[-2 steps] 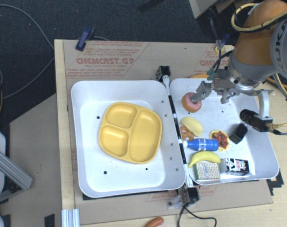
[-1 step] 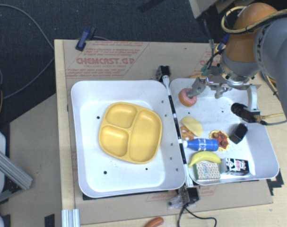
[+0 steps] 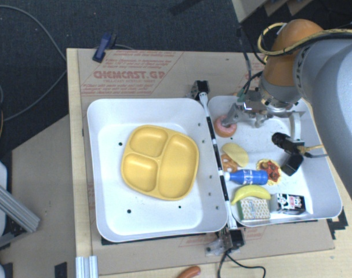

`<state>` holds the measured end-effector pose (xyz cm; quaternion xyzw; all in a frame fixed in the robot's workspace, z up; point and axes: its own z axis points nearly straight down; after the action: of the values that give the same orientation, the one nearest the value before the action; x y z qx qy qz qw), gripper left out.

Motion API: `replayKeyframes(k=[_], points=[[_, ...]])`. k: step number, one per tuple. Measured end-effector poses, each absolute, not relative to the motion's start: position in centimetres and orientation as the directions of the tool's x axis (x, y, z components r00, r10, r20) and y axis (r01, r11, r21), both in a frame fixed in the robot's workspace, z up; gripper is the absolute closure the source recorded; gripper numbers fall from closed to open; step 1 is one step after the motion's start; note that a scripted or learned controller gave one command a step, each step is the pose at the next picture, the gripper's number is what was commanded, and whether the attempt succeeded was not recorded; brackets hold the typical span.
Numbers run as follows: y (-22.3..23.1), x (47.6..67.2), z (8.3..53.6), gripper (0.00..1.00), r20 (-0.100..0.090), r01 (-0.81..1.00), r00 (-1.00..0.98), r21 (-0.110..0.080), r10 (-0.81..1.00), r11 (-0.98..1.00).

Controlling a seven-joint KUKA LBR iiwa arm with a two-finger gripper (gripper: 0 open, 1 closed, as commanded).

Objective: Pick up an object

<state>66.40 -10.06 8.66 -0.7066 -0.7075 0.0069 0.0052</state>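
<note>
A pink ring-shaped toy lies in the upper left corner of the right bin, close against the wall shared with the neighbouring bin. It looks like the likeliest pick. The pincer hangs just beside it, and the ring sits to the left of the pincer and a little lower in the camera view. Being round, the ring offers no long axis to line up with, so the coming move would seem to turn on a short shift towards that corner, with the bin wall close behind.

Whether the pincer is wide or narrow cannot be told, as its tip is lost among the metal parts of the wrist, and nothing can be seen held in it. How high it stands above the bin floor is also unclear from this slant.

Further down the same bin lie a pale yellow potato-like piece, a blue bottle on its side, a banana, a sponge-like block and a black-and-white carton. A small red-orange item is too small to identify. The grey arm covers the bin's upper right part. The left bin holds a yellow divided plate, well apart from the pincer, and both bins rest on the brown bench.
</note>
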Motion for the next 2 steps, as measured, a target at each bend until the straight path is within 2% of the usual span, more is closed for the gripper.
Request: replayKeyframes(k=[1, 2], points=[[-17.9, 55.1, 9.3, 0.0, 0.002, 1.0, 0.0, -0.002, 1.0, 0.0], [-13.6, 49.1, 8.9, 0.0, -0.003, 1.0, 0.001, 0.012, 1.0, -0.001]])
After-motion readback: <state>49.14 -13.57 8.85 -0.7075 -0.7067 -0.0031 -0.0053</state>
